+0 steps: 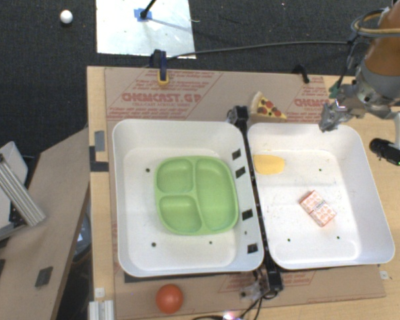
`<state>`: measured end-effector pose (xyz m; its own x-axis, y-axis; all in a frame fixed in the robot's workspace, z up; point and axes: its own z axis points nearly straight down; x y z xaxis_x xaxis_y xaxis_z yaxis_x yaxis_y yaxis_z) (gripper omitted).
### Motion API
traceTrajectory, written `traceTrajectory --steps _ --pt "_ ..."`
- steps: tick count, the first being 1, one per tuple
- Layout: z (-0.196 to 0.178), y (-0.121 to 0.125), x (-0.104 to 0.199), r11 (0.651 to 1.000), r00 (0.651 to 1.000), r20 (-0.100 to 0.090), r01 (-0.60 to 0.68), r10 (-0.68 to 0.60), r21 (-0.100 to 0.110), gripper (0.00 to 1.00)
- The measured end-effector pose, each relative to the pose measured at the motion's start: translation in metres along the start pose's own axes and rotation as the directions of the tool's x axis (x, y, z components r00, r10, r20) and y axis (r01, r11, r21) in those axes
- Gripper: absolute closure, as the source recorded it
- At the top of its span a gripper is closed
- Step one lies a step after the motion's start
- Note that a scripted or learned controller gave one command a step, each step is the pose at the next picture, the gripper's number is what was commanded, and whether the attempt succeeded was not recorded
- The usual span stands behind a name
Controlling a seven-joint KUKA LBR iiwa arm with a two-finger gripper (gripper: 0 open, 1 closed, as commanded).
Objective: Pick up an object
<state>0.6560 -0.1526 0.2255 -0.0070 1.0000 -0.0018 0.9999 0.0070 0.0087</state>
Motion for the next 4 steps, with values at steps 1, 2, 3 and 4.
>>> traceTrajectory --steps 1,2,3,4 --pt "-0.034 0.002 0.0 1.0 1.0 -0.001 0.0 0.0 0.003 1.0" --pt "-0.04 -0.009 0.052 1.0 1.0 -0.002 0.001 -0.001 0.007 1.0" --pt "-0.035 -0.012 0.115 1.0 1.0 -0.004 0.004 -0.004 0.007 1.0" --pt "-0.034 -0.024 0.159 1.0 1.0 -0.003 0.001 -0.001 0.008 1.0"
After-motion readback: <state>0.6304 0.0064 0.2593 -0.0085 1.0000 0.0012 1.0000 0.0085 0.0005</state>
